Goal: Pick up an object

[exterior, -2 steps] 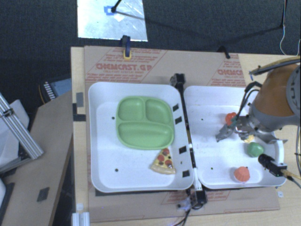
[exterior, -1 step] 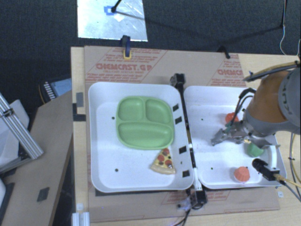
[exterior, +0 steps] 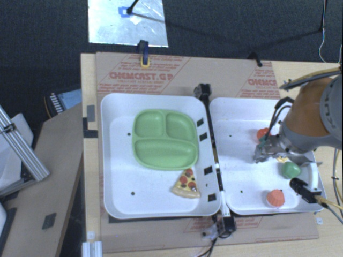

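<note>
From my overhead feed I see the arm (exterior: 316,114) reaching in from the right, its gripper (exterior: 266,153) lowered into the right bin (exterior: 236,111), about midway along that bin's length and toward its right side. I cannot tell how the gripper is set, because the wrist hides its tip. A small red object (exterior: 262,134) lies just beside the gripper, on the side toward the bin's far edge, partly covered by cabling. A green ball-like object (exterior: 291,169) sits just beside the gripper on the side toward the bin's right edge, and an orange-red object (exterior: 275,198) rests near the bin's near right corner. In the left bin (exterior: 115,159) a green divided plate (exterior: 164,139) lies around the middle, and a toy pizza slice (exterior: 186,184) lies just off the plate's near right corner, close to the bin's near edge. Both bins rest on a brown cardboard sheet (exterior: 161,71) covering the bench.
</note>
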